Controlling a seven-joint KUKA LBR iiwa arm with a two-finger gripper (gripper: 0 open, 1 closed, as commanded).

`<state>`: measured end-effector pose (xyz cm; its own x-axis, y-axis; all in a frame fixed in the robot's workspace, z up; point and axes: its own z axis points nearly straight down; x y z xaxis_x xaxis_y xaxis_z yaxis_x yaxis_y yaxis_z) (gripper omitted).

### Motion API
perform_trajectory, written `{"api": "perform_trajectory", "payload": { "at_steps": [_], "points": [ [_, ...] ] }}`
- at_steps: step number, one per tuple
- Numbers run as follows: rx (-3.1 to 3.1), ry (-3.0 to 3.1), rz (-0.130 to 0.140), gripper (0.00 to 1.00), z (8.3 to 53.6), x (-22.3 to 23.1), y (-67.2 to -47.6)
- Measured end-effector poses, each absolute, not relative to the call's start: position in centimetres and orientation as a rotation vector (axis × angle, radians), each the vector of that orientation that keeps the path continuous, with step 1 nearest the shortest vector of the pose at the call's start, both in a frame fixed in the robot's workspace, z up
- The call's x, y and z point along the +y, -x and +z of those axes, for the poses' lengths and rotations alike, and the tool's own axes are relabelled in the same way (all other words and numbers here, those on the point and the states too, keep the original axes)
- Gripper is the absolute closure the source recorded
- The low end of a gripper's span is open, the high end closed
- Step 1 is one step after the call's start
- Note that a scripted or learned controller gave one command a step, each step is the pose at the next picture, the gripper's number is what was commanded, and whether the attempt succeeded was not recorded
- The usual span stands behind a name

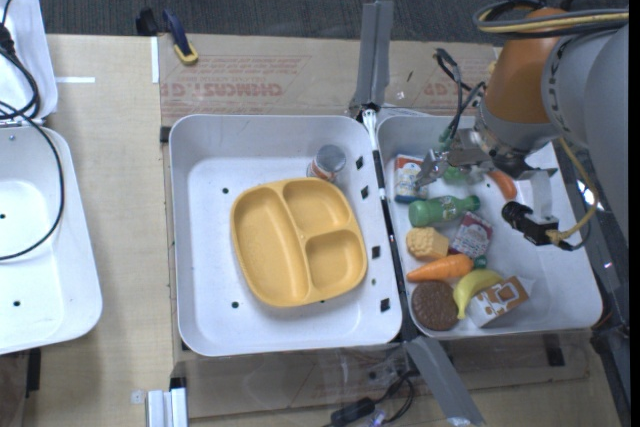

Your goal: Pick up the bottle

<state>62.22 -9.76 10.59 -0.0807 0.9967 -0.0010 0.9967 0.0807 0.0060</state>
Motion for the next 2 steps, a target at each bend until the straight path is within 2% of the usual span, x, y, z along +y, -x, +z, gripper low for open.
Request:
{"api": "perform_trajectory", "payload": {
  "at_steps": [1,2],
  "points": [
    [2.305,-2.126,0.006,1.00,11.50,-9.86,-62.24],
    [2.306,-2.126,0.005,0.00,11.50,-9.86,-62.23]
  ]
}}
